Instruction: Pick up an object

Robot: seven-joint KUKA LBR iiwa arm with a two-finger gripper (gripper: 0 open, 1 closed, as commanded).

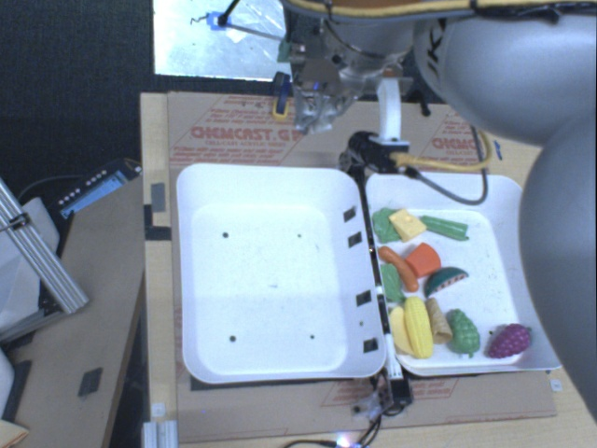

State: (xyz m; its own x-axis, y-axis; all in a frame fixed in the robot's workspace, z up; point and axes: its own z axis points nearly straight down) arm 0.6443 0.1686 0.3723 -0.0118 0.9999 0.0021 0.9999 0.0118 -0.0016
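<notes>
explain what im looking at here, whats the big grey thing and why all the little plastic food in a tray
The big grey shape is a robot arm, reaching in from the right. One camera, fixed above the bench, looks down on it at a slant. The arm's grasping part, the end effector, sits near the top of the picture, above the cardboard-covered bench and behind the bins; nothing shows between its fingers.

On the bench two shallow white bins stand side by side. The left bin shows bare white floor. The right bin holds toy food: a yellow corn cob, a purple bunch of grapes, a watermelon slice, a yellow cheese wedge, a green pea pod and a few more pieces.

The robot's job is to pick up one of these; that has not happened yet.
</notes>
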